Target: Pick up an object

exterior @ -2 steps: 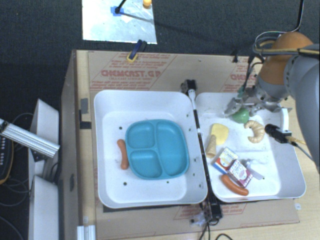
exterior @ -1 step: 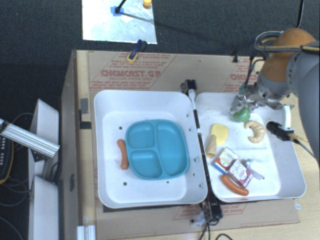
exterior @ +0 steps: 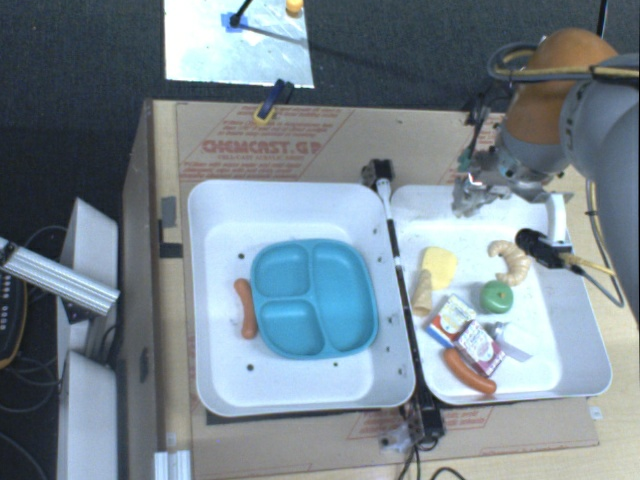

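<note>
Sausage [exterior: 469, 370] nearest me, front edge of right bin [exterior: 585, 368]. Gripper [exterior: 470, 194] hovers over bin's far-left corner; can't tell its state from here. Nearest outward: yellow block [exterior: 438, 265], then croissant-shaped piece [exterior: 512, 259], green apple [exterior: 496, 296], snack packet [exterior: 478, 346]. My pick: apple. I judge it light, stiff, smooth, likely to roll. Pinch across widest middle.

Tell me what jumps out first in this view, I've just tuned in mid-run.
The bright blue divided tray in the left bin draws the eye, with a sausage lying beside it on its left. Next is the clutter of small items in the right bin, among them a green apple and a yellow block. The pincer hangs over that bin's far edge.
</note>
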Robot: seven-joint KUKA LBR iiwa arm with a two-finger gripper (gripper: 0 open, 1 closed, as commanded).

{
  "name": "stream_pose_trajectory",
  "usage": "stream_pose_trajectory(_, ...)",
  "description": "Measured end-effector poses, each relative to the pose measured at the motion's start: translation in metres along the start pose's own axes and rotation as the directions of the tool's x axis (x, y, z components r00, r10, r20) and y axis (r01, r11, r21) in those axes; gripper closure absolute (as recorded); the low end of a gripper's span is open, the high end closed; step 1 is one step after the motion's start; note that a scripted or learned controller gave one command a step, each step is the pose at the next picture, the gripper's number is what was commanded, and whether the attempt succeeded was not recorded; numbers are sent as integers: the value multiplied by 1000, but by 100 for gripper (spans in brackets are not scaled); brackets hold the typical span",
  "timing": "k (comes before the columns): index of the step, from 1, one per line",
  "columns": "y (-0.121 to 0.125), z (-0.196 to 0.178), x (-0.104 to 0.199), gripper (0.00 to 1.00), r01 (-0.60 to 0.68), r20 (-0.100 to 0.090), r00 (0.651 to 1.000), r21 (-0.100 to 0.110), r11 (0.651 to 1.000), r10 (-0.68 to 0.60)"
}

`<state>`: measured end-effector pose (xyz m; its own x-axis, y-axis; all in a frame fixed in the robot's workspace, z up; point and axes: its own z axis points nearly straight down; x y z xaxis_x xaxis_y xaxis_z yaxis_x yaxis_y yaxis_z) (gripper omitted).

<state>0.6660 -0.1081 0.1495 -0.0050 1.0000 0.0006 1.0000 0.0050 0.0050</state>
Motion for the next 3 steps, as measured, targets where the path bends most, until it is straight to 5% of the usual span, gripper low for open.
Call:
stream_pose_trajectory(1, -1, 1, -1, 0, -1, 1, 1000, 2, 1000, 1)
stream_pose_trajectory(2, -82, 65, -34, 0, -4, 1, 1000, 5, 1000, 4)
stream_pose_trajectory(3, -114, 65, -47, 0, -4, 1, 1000, 4, 1000, 4)
